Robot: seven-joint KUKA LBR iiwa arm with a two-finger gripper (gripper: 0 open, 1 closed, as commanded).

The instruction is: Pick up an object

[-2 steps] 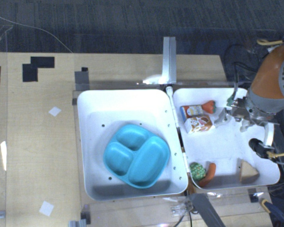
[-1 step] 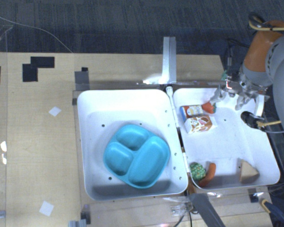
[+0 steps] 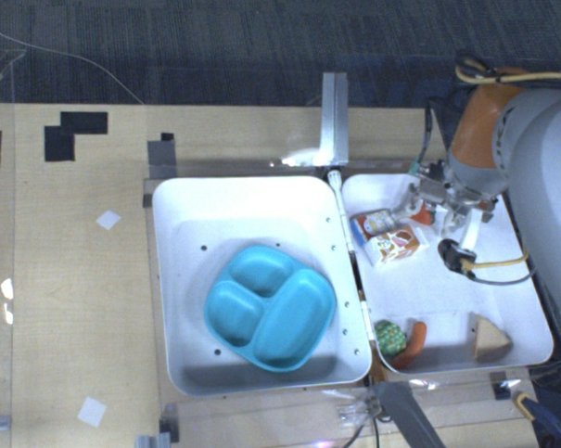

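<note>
Pale wood bench under dark carpet at the top edge, and on it two shallow white bins sit side by side. Over in the left bin lies a blue divided plate, three compartments, tilted a little on the floor of the bin. Now the right bin: a small printed packet lies near its upper left corner, long axis running roughly left to right with a slight upward slant to the right. Down at the near wall, a green ball-like item sits touching a slim orange-red piece, and a tan wedge-shaped block rests apart in the lower right corner. The grey arm with its orange band reaches in from the right, and the tool hangs just beside the packet's right end, a small red bit close under it. Whether the tool is wide or narrow cannot be told from this angle. A yellow cable loops beneath it.
</note>
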